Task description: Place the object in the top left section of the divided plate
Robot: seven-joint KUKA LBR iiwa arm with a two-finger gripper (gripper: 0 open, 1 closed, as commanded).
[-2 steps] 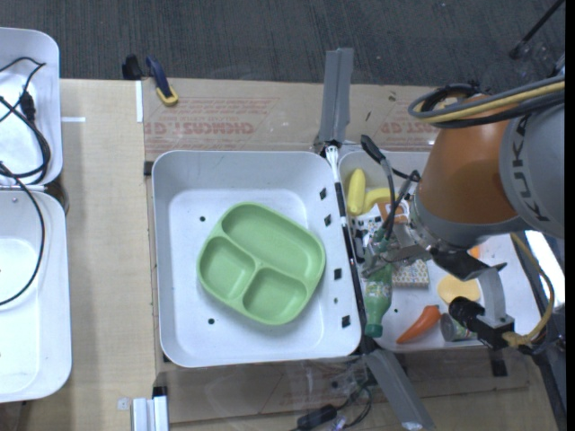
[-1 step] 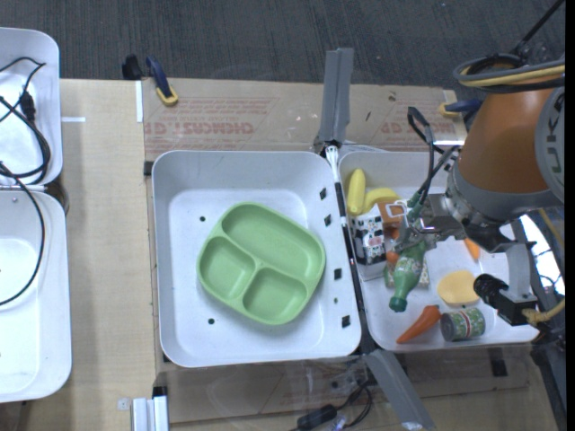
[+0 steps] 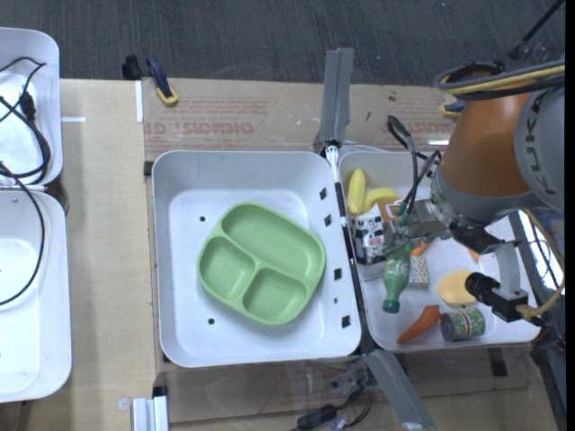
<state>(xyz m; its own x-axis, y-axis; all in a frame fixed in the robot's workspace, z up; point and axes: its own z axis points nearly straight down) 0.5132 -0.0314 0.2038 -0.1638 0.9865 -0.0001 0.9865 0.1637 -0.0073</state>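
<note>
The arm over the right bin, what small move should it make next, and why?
Probably descend and grip one item. The tool hovers over the clutter beside the green bottle in the right bin, while the divided plate sits in the left bin.

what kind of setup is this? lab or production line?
Most likely a robotics lab bench for pick-and-place trials: two white bins side by side, toy food like a banana and carrot, a green divided plate, and loose cables.
</note>
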